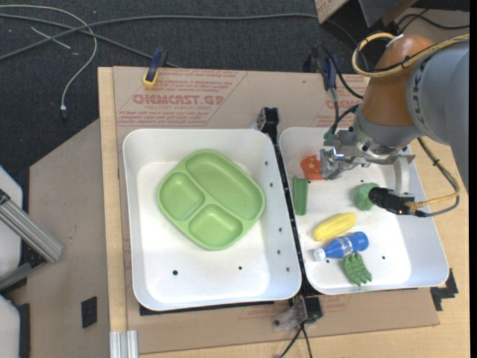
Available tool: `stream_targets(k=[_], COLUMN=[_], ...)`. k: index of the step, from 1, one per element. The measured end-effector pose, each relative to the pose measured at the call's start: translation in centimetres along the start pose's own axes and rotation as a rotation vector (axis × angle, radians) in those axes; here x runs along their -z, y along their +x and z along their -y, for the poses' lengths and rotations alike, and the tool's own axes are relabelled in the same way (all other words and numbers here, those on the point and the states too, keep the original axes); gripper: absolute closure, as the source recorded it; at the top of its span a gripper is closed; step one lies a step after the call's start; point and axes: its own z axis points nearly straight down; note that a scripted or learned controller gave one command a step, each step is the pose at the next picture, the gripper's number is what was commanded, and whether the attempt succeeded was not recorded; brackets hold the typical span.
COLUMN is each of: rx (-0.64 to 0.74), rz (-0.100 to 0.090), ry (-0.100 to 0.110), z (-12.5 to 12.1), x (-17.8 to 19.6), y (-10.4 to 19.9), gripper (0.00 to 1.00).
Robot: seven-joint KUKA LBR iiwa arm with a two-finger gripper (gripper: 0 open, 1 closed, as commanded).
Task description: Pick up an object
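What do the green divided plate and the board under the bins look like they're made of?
Green plate: likely molded plastic, with a smooth, evenly coloured, slightly glossy surface and rounded compartments. Board: seems to be brown cardboard or a paper-masked sheet, matte, with printed red lettering.

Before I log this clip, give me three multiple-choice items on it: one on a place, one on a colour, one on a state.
1. The green divided plate lies in:
A. the left bin
B. the right bin
C. on the cardboard

2. The bottle near the yellow corn toy is:
A. red
B. blue
C. white

3. The tool is:
A. above the left bin
B. outside both bins
C. over the right bin, near the orange object

Answers: A, the plate sits alone there; B, its body is blue; C, it hangs at that bin's far end.
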Motion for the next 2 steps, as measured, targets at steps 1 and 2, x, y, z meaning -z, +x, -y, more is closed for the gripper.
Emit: stream_targets(k=[1,2], rx=[0.000,-0.001], rz=[0.000,0.001], ry=[0.001,-0.006], z=[0.1,-0.1], x=[-4.9,-3.4], y=[0.1,0.1], gripper=[0.00,1.00])
